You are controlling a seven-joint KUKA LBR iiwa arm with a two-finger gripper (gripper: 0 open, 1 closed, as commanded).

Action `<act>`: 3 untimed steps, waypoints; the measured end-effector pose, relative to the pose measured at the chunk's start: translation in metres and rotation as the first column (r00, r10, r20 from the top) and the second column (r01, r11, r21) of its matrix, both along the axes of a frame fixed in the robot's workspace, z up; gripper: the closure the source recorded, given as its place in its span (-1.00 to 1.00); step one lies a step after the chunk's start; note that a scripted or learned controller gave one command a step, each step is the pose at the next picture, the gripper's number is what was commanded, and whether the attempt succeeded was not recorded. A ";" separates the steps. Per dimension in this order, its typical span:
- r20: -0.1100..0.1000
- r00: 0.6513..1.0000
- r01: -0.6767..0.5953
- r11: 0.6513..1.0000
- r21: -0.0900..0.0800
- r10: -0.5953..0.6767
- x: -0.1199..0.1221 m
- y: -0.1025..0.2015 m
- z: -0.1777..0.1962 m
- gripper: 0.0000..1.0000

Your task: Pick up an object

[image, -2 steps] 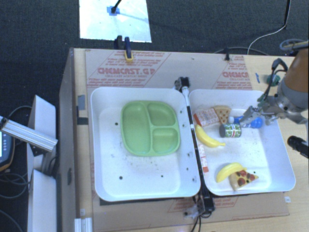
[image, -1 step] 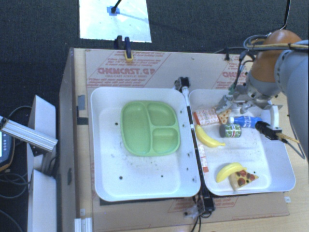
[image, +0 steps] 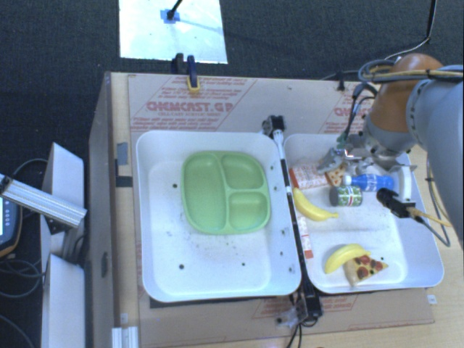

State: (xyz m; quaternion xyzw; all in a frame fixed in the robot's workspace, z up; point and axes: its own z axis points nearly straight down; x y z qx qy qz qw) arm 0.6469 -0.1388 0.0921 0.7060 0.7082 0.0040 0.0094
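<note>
Task's thing: no single object is named; the nearest candidates are a small cracker-like piece (image: 334, 174) and a blue-and-white bottle (image: 371, 183) lying on its side, both near the far edge of the right bin (image: 428, 263).
Gripper: the gripper (image: 341, 155) is placed low over the far edge of the right bin, just above the cracker-like piece; whether it is spread or pinched together cannot be told, and nothing is seen held in it.
Close neighbours: a small dark can (image: 346, 196) lies just beside the bottle; a red-and-white packet (image: 307, 175) lies near the bin's far left corner; a banana (image: 312, 205) lies by the left edge.
Further objects: a second banana (image: 341, 255) and a pizza-slice toy (image: 365, 267) are touching near the bin's near edge.
Left bin: a green divided plate (image: 225, 192) is set in the middle of the left bin (image: 163, 267).
Risk: the objects at the far edge are crowded, so a neighbour could be nudged or two things caught at once; the bottle and the can, being round, could roll away from a closing grip.
Writing: "CHEMCAST GP" is printed in red on the board (image: 217, 96) under the bins; labels on the can and packet are too small to be read.
</note>
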 end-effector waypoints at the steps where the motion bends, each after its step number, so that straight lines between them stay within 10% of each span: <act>1: -0.011 1.000 -0.002 1.000 0.005 0.002 -0.002 0.001 0.009 1.00; 2: -0.014 1.000 -0.002 1.000 0.009 0.002 -0.016 0.096 0.094 1.00; 3: -0.017 1.000 0.000 1.000 0.008 0.001 -0.017 0.095 0.093 -1.00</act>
